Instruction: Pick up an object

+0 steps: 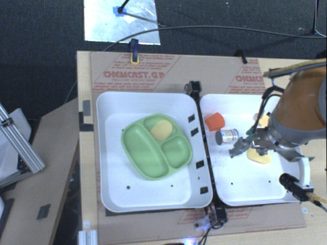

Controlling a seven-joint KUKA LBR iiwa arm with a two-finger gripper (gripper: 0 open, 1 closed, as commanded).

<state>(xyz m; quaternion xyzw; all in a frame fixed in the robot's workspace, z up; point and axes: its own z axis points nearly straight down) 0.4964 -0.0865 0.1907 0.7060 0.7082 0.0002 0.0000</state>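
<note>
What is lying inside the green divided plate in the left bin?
In the green divided plate, a pale yellow, rounded object sits in the upper compartment. The other two compartments show bare green. What is underneath the yellow object is covered.

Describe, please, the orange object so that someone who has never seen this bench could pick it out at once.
Find the right bin of the two white ones. Near its upper left corner, beside the black divider, lies the orange block. Just below it lies a small clear jar, and further right a pale yellow piece; the block is the only bright orange thing there.
</note>
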